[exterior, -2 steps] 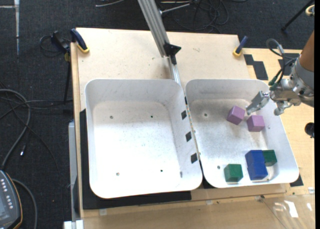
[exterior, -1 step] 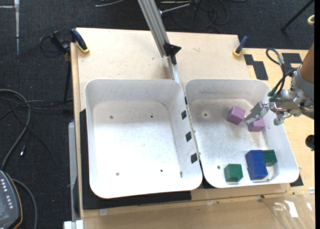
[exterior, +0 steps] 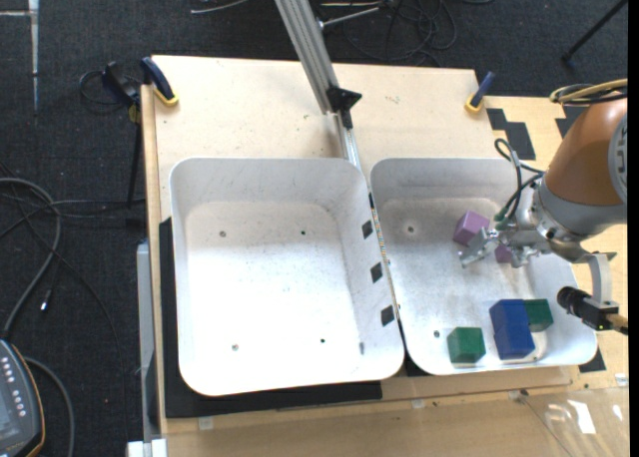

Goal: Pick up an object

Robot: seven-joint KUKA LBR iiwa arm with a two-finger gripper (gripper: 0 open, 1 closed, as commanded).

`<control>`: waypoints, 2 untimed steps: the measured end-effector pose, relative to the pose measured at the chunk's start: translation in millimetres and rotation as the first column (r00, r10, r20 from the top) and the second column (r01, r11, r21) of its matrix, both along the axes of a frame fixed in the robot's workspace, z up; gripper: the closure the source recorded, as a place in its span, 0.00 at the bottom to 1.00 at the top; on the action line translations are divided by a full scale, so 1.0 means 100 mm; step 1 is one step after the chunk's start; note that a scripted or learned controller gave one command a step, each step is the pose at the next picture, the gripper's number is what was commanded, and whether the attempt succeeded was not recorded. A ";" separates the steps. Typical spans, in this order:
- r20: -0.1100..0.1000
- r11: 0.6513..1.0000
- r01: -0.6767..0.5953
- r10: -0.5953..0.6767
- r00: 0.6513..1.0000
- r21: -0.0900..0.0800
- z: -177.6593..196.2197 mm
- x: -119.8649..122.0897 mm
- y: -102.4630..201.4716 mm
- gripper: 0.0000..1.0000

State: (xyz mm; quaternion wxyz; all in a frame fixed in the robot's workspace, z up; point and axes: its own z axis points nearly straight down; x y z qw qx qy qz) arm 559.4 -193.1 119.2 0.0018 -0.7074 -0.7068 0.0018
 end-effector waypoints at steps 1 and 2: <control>0.007 1.000 -0.006 0.006 1.000 0.000 -0.26 0.52 0.14 0.00; 0.008 1.000 -0.009 0.009 1.000 0.000 -0.23 0.72 0.70 0.00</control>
